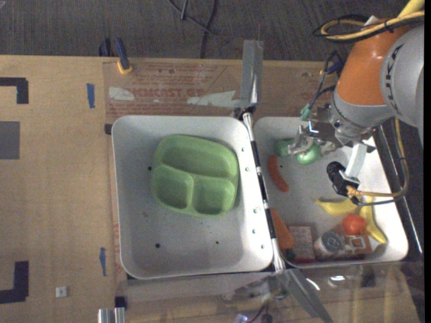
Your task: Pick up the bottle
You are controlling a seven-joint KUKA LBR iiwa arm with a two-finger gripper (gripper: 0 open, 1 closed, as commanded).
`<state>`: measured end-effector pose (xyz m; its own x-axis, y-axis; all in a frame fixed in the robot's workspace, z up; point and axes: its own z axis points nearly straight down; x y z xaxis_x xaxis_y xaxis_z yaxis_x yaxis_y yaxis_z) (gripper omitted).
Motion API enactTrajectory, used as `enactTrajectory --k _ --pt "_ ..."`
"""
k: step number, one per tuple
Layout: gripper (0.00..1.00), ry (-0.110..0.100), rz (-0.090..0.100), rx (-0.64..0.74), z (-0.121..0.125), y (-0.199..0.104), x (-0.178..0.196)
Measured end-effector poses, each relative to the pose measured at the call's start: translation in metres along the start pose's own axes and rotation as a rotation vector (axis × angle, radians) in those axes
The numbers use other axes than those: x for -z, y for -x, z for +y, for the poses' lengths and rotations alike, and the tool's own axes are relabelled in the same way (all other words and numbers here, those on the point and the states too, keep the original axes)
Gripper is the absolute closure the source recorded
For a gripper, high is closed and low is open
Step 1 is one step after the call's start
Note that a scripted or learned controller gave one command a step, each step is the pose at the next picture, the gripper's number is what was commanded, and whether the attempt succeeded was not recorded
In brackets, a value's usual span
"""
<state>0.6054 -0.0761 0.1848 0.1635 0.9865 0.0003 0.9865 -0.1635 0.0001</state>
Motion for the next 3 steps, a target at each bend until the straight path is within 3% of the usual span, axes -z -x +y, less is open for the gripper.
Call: enactTrajectory --k 1,2,3 --pt "1.00 -0.004 0.000 -0.112 -0.029 -0.054 -0.001" --pt "1.00 0.000 -0.001 -0.208 -0.034 -0.116 0.067" --pt "1.00 0.001 -0.001 -0.250 -0.038 -0.126 0.075"
